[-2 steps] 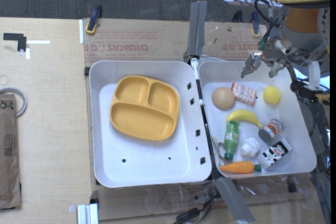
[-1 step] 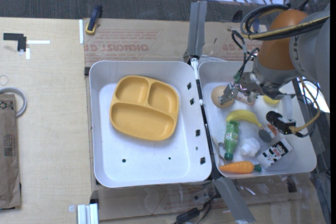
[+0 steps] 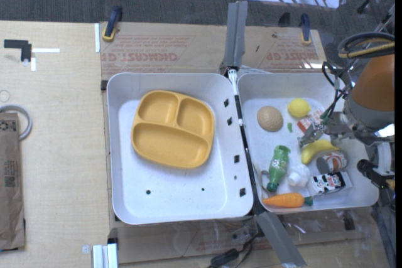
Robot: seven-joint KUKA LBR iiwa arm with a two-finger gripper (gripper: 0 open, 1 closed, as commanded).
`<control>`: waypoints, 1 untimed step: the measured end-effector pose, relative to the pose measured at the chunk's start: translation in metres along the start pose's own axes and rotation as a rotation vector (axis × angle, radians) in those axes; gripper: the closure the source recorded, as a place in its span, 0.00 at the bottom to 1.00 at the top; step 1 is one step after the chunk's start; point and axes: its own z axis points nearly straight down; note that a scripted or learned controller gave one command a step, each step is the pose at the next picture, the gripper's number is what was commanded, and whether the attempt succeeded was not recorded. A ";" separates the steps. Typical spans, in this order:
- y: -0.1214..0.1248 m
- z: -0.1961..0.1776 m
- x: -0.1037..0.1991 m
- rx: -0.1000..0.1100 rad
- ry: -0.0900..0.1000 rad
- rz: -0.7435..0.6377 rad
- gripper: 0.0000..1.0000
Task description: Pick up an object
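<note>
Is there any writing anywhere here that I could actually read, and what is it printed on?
Red print on the brown cardboard sheet behind the left white bin: appears upside down, too blurred to quote.
Red print on the brown cardboard sheet behind the right white bin: also blurred.
Dark print on the brown paper bag at the left edge: too small.
Label on the green plastic bottle: unreadable.
Black-and-white small carton: unreadable.

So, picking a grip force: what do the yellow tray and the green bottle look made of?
The tray looks like moulded plastic: uniform matte yellow, rounded compartment walls, dull highlights. The bottle seems glossy plastic, judging by bright glints on its green body, though glass can't be ruled out.
</note>
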 end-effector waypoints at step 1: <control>-0.044 0.001 0.003 0.001 0.001 -0.144 0.00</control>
